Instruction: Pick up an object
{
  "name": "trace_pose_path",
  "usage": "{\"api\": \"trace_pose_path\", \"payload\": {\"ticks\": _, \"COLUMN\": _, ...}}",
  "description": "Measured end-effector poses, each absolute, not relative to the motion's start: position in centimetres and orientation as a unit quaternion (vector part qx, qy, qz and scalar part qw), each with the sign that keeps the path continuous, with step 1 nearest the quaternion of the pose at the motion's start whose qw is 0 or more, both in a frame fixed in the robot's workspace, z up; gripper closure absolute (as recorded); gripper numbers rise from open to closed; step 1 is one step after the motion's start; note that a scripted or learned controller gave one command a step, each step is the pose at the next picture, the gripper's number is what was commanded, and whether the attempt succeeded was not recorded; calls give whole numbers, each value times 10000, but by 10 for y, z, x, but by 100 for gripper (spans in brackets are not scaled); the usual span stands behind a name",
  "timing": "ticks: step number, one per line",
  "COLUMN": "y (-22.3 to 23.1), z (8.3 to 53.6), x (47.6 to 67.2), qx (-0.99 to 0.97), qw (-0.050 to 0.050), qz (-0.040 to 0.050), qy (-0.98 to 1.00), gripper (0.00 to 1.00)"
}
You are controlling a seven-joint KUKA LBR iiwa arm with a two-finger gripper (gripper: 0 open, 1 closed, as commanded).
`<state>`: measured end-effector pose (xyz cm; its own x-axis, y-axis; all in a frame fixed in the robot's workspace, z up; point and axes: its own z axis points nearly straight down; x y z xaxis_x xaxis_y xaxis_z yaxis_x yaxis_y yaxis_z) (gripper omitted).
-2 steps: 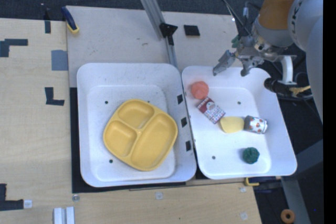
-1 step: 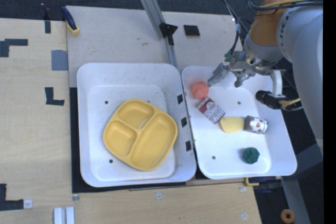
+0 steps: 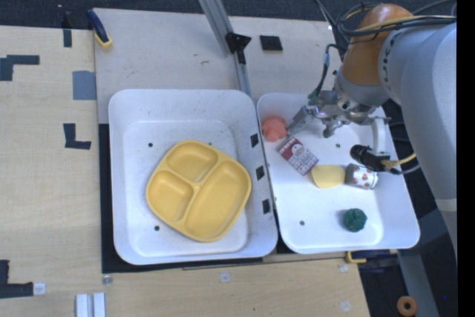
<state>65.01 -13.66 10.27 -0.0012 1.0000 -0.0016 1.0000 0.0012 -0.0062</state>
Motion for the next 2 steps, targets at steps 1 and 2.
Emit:
{"api": "trace_pose_path", "payload": {"ticks": 1, "y": -139, "z": 85, "x": 650, "qx": -7068, "qw": -18, "qz": 25, "qy": -7074, "gripper": 0}}
{"api": "trace_pose_path", "payload": {"ticks": 2, "y": -138, "z": 98, "x": 652, "qx": -7064, "qw": -45, "qz": 11, "qy": -7078, "gripper": 100}}
